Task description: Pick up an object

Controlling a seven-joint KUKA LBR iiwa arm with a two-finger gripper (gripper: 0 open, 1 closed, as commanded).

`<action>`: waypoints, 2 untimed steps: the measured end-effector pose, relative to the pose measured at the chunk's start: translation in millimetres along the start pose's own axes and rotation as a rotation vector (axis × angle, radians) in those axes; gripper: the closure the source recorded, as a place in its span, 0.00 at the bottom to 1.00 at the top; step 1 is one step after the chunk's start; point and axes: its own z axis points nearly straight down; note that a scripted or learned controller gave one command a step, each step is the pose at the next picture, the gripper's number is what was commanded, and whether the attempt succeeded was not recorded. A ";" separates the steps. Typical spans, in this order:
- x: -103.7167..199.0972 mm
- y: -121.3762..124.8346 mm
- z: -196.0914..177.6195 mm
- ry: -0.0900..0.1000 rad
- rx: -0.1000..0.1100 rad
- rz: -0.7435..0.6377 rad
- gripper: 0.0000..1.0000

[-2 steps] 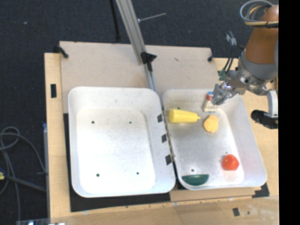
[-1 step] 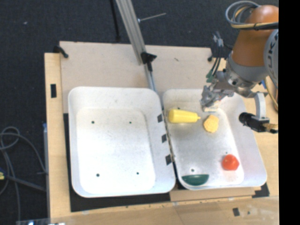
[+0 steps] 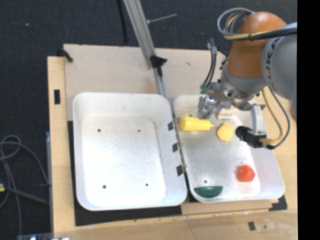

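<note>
Camera view: a yellow block (image 3: 194, 124) lies in the right bin (image 3: 267, 184) toward ten o'clock. The tool (image 3: 214, 105) hangs at the block's one o'clock; its grip cannot be told. A yellow ball (image 3: 225, 132) sits at the block's three o'clock, a red ball (image 3: 245, 173) and green bowl (image 3: 208, 190) near six.

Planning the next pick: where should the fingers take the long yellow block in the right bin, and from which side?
Probably across the middle of the yellow block, coming straight down. It lies flat with its long axis running left-right, so its narrow width suits the fingers. Keep off the bin's left wall.
</note>
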 end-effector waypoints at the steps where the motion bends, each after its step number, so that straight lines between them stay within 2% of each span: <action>1: 45.6 -9.5 8.7 0.000 0.000 0.000 1.00; 2: 94.0 -22.7 14.2 0.001 0.000 -0.001 1.00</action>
